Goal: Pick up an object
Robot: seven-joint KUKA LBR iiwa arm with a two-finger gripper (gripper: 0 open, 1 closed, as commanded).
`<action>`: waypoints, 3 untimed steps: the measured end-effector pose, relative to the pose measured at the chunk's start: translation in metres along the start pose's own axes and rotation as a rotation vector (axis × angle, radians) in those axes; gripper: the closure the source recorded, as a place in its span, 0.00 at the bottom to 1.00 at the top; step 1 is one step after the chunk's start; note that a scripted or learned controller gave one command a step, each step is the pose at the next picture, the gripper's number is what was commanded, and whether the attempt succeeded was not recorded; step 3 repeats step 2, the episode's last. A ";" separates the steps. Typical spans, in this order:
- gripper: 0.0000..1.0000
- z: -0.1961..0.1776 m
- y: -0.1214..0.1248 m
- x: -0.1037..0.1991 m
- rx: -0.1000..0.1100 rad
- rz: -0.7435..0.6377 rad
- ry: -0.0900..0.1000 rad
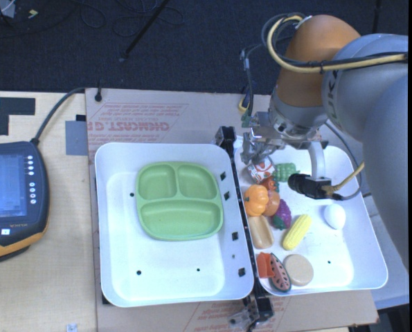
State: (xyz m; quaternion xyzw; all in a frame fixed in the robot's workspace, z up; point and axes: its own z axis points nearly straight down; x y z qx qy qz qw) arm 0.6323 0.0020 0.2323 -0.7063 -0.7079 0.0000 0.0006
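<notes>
My gripper (256,155) hangs over the far left corner of the right bin (361,258). Just under it lie a small red and white item (264,167) and a green toy (286,171). In front of them sit an orange pumpkin (256,199), purple grapes (283,214), a yellow corn cob (296,231) and a tan bun (261,233). A white egg (334,216) rests further right. At the near edge are a watermelon slice (280,275) and a round beige cookie (300,269).
The left bin (122,268) holds a green divided plate (179,200). A handheld control pendant (8,199) lies on the bench at far left. The grey arm (372,95) covers the upper right of the view.
</notes>
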 end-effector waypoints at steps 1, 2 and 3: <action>1.00 0.006 -0.006 -0.012 0.004 0.003 -0.002; 1.00 0.009 -0.001 -0.008 0.002 0.002 -0.001; 1.00 0.009 -0.001 -0.008 0.002 0.002 -0.001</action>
